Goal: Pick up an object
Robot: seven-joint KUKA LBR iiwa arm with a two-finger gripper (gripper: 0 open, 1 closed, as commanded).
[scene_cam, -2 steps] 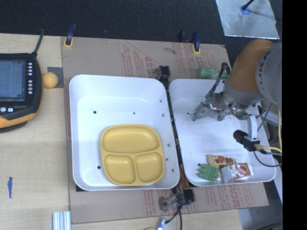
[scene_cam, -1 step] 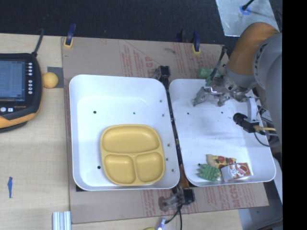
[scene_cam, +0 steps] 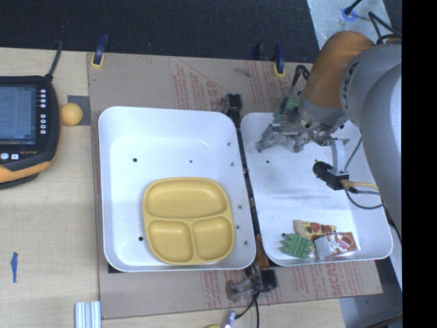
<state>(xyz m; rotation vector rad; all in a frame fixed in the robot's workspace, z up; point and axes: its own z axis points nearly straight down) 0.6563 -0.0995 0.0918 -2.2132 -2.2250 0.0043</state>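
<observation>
While the metal two-finger gripper (scene_cam: 281, 141) hangs spread and empty at upper right, small colourful printed toys (scene_cam: 318, 239) lie at lower right of the right white plastic bin (scene_cam: 290, 183), beside a yellow compartmented tray (scene_cam: 189, 219).

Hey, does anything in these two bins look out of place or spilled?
Nothing stands out. The yellow divided tray lies flat in the left bin. The small toy items sit clustered in the right bin's near corner, with the end effector at its far end.

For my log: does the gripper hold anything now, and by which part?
Nothing is held. The gripper is over bare floor at the right bin's far end.
</observation>
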